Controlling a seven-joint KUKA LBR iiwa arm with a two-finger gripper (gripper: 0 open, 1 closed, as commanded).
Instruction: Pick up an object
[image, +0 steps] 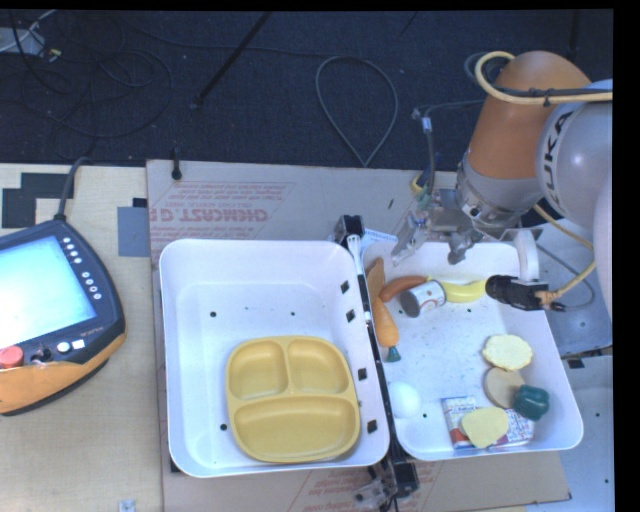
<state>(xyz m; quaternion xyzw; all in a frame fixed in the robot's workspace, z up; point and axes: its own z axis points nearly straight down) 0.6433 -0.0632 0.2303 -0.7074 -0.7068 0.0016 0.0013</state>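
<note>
My gripper (431, 247) hangs over the far end of the right bin (568, 420), its two fingers spread apart with nothing between them. Just below it lie an orange sausage-like piece (402, 286), a small white can (429, 297) on its side and a yellow banana (464, 291). A long carrot (382, 305) lies along the bin's left wall. Nearer the front are a yellow wavy chip (507, 351), a brown cookie (502, 384), a green piece (531, 402), a yellow slice (485, 427) on a printed packet (456, 413), and a white ball (405, 400).
The left bin (190, 300) holds a yellow divided plate (292, 397). A teach pendant (50, 310) with a lit screen lies at the left of the bench. Cardboard (230, 205) lies under both bins. Cables run across the dark floor behind.
</note>
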